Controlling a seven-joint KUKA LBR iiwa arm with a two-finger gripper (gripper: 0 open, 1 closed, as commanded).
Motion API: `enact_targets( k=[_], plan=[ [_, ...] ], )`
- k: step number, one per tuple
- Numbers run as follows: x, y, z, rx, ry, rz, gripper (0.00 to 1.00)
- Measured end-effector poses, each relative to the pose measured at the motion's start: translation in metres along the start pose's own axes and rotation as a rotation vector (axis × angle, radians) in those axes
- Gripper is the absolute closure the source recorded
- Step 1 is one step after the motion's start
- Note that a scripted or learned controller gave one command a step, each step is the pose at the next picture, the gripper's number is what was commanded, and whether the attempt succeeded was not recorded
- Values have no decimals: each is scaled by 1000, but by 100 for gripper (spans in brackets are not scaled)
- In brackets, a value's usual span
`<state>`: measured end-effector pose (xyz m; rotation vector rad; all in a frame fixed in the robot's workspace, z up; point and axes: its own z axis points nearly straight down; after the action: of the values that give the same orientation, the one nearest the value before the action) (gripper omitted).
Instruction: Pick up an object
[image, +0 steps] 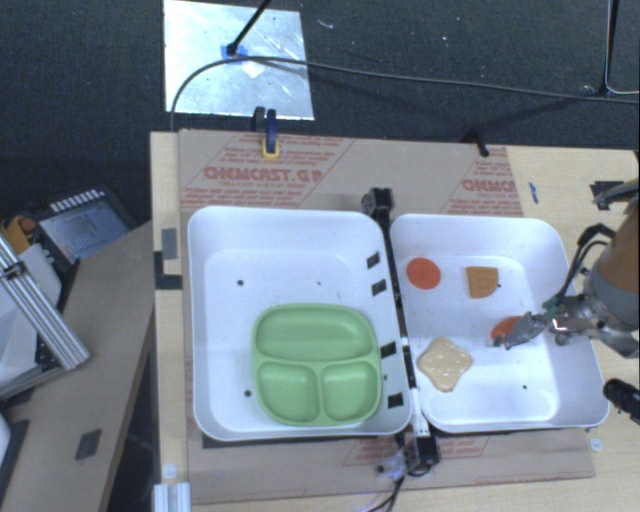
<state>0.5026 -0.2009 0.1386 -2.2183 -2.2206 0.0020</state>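
Dark carpet is surrounding the pale wooden table (120, 300), which is carrying two shallow white plastic bins on a printed cardboard sheet (340, 170). Inside the right-hand bin (500, 405), a small red-orange object (505, 327) is lying near the middle, and the pincer (522, 333) is sitting directly against its right side. Whether the pincer is open or clamped on this piece cannot be told; the tips are blurred and the object is partly hidden by them.

Step in hand, by judgement: the arm is working at the grasp stage, low in the bin, with the lift not yet confirmed. The next move is calling for a firm closure on the red-orange object, followed by a straight vertical rise clear of the bin wall.

Near the object, a pale beige irregular flat piece (444, 363) is lying down-left, a tan square block (482, 281) above, and a flat red disc (424, 273) up-left. The left-hand bin (215, 290) is holding a light green three-compartment plastic tray (315, 362). Black clips are joining the bins along the shared edge.
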Motion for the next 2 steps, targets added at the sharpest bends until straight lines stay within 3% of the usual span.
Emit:
enact_targets(
  k=[1, 2],
  plan=[
    [1, 0, 52, 0, 0, 0, 0],
    [0, 2, 39, -6, -3, -1, 100]
  ],
)
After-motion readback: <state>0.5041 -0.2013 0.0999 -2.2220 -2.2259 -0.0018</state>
